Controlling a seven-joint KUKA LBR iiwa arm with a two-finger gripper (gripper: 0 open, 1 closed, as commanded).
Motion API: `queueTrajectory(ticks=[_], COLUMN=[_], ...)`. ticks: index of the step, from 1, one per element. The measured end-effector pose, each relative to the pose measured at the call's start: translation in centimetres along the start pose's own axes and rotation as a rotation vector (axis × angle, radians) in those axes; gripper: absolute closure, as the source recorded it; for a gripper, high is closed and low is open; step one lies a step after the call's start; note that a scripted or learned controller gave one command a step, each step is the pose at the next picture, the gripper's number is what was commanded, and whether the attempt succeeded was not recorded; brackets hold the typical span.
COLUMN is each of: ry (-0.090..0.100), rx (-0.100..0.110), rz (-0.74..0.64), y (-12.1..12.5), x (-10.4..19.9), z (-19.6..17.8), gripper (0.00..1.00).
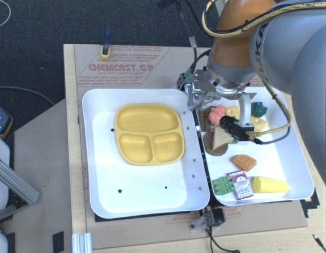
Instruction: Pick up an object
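The grey arm [289,41] with its orange band reached in over the right bin [297,167], and the gripper [222,103] hung low over the crowded far end of that bin; whether it was apart or together could not be told, since the wrist hid it. Well off to the gripper's far side, in the left bin [99,157], lay a yellow divided plate [150,132], alone and flat. Directly beneath and just beside the gripper sat a jumble of toy foods: a pink piece [217,112], a brown wedge-like slice [217,138], a pale yellow piece [259,124] and a dark green one [258,109], pressed close together. Farther toward the bin's near end lay an orange-brown biscuit shape [243,162], then a yellow block [268,184], a small printed packet [241,185] and a green piece [222,185]. The pink piece seemed the likely target. The risk, as judged, was the crowding: a descent there could catch two items or shove neighbours aside, and the black cable [242,130] trailing across the pile might snag.
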State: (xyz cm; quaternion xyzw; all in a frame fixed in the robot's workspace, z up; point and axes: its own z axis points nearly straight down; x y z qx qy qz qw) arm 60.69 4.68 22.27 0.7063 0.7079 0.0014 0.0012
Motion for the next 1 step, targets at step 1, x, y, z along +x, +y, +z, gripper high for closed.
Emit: queueTrajectory(ticks=[1], ry=[0.000], rx=[0.001], rz=[0.000], y=[-0.79], x=[1.59], z=[-0.85], gripper=[1.00])
